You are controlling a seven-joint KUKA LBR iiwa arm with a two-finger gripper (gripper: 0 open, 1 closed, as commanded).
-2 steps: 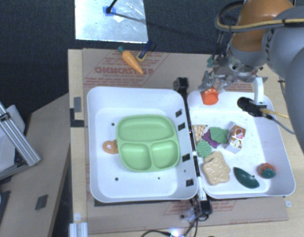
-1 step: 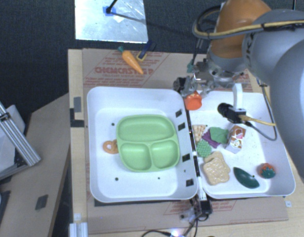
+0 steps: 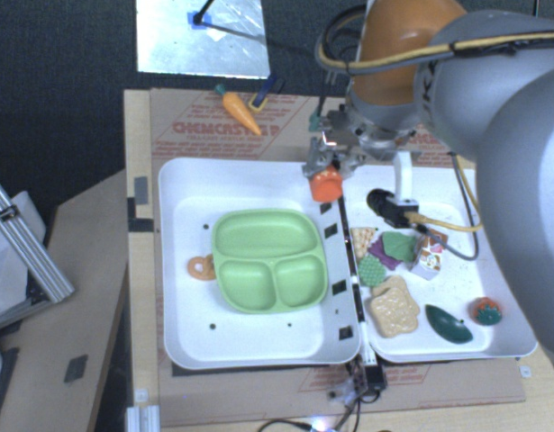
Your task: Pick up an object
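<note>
We see the tool [image 3: 326,171] clamped on a small orange block [image 3: 327,186], lifted just beyond the green divided tray [image 3: 269,259], apparently to clear the bins.

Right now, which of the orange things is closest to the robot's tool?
The small orange block, at the tool, above the divider between the bins. The orange toy carrot lies behind the bins; the orange pretzel-shaped piece sits left of the green tray.

My arm [image 3: 502,88] is smooth grey with a rounded orange band [image 3: 403,34], yellow and black cables [image 3: 367,61] looping beside it.
</note>
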